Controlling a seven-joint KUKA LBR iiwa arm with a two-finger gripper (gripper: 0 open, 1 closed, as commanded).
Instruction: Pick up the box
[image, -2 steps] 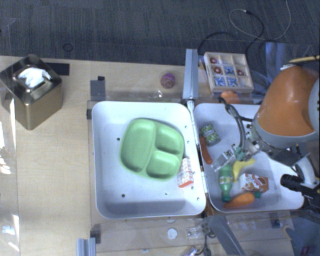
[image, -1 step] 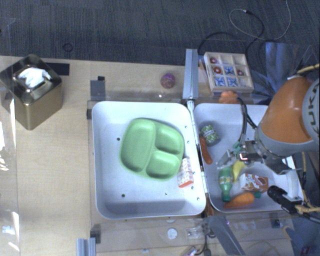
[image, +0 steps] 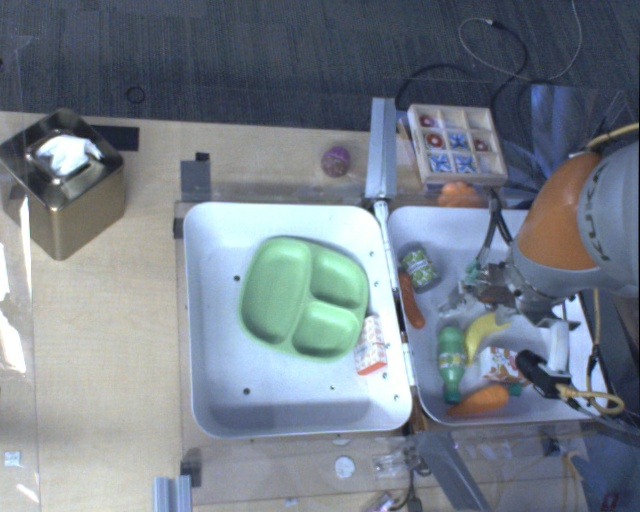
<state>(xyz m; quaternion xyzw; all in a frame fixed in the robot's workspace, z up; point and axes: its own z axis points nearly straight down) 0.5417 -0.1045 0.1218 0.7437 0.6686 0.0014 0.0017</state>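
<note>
The box (image: 371, 346) is a small white and red carton. It lies in the left bin (image: 215, 400) against that bin's right wall, touching the lower right corner of a green divided plate (image: 303, 296). My gripper (image: 480, 285) hangs low over the middle of the right bin (image: 428, 222), under the grey arm with its orange band (image: 562, 225). It is about a hand's width to the right of the box, across the wall between the bins, and the box lies free of it.
The right bin holds a green can (image: 419, 267), a red stick (image: 410, 303), a green bottle (image: 451, 357), a banana (image: 482, 331), a carrot (image: 481, 401) and a printed packet (image: 500, 366). A tic-tac-toe board (image: 457, 143) lies behind it. A brass tissue box (image: 65, 185) stands far left.
</note>
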